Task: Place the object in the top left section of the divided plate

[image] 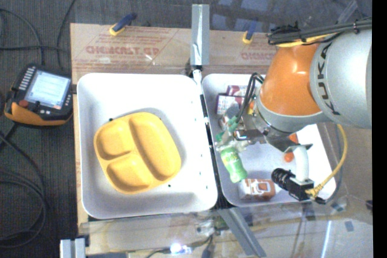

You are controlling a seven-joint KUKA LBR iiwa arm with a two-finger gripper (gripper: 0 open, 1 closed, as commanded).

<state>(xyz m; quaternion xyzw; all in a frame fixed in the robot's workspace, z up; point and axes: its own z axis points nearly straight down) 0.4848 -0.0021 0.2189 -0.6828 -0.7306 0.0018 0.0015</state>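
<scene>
A grey KUKA arm (338, 78) with an orange band (290, 84) reaches in from the right and hangs over the right bin (323, 187), its bulk covering much of that bin's far half. The gripper (237, 133) sits low at the bin's left side, among the clutter there; whether its jaws are released or clenched cannot be told, since the wrist hides them.

The left bin (91, 190) holds a yellow divided plate (138, 151), lying tilted near the bin's middle, its three sections bare. Both white bins rest side by side on a bench topped with a printed cardboard sheet (121, 51), with a blue-and-yellow clamp (122, 23) at the sheet's far edge.

In the right bin, a green bottle (233, 166) lies on its side just below the gripper, near the bin's left wall. A brown carton (259, 188) rests near the front wall, right of the bottle's lower end. A dark purple packet (233, 95) lies at the far left of the bin, partly under the arm. A small orange-and-white item (297, 157) sits to the right of the bottle, beside a black cylindrical fitting (289, 181) on a yellow cable (331, 175).

A teach pendant (39, 96) with a lit screen lies on the dark carpet (36, 21), left of the bench.
</scene>
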